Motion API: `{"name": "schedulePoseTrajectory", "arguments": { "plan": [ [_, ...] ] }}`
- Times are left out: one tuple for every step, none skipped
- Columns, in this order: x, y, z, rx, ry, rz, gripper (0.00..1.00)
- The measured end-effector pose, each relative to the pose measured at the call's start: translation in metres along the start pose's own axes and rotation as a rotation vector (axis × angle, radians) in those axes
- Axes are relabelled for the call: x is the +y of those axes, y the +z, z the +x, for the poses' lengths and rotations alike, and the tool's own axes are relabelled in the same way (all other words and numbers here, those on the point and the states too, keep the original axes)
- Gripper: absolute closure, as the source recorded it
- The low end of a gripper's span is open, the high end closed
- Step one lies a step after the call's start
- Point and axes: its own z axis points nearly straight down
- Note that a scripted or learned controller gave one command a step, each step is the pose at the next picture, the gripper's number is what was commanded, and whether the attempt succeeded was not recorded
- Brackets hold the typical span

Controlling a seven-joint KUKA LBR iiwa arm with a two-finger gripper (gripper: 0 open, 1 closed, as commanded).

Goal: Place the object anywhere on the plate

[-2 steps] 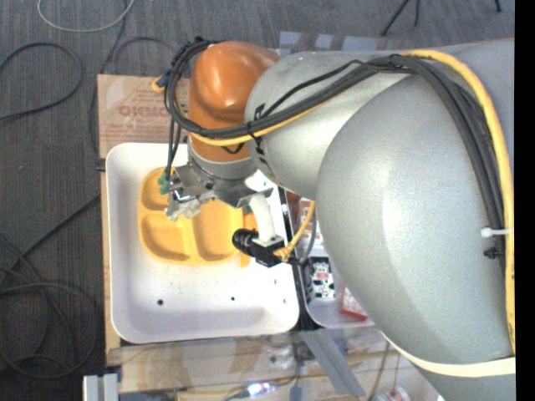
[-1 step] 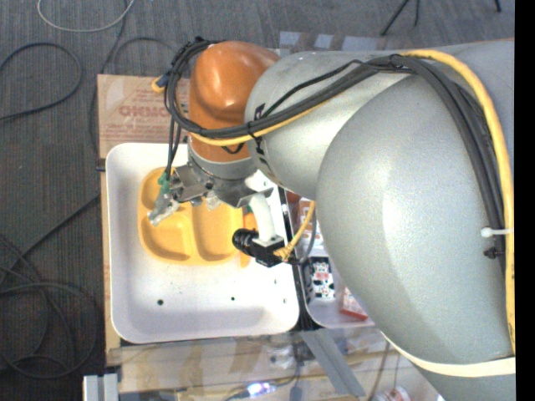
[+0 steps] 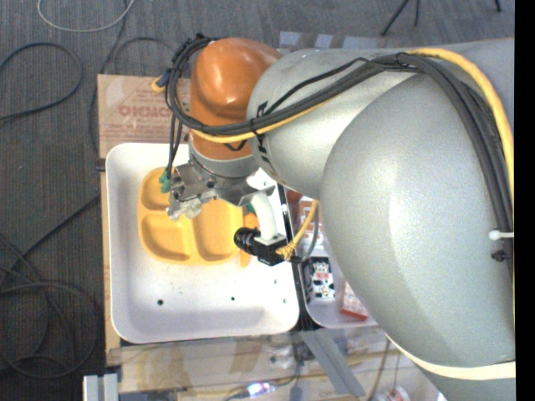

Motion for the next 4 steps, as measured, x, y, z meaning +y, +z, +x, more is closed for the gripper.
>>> {"name": "schedulePoseTrajectory", "arguments": {
  "plan": [
    [0.0, 0.0, 0.0, 0.0, 0.0, 0.0, 0.0],
    [0.01, -0.062, 0.008, 0.0, -0.038, -0.008, 0.0],
    [0.01, -0.069, 0.007, -0.005, -0.038, -0.002, 1.0],
    [-0.058, -0.028, -0.013, 0.0, 0.044, -0.005, 1.0]
  ]
}}
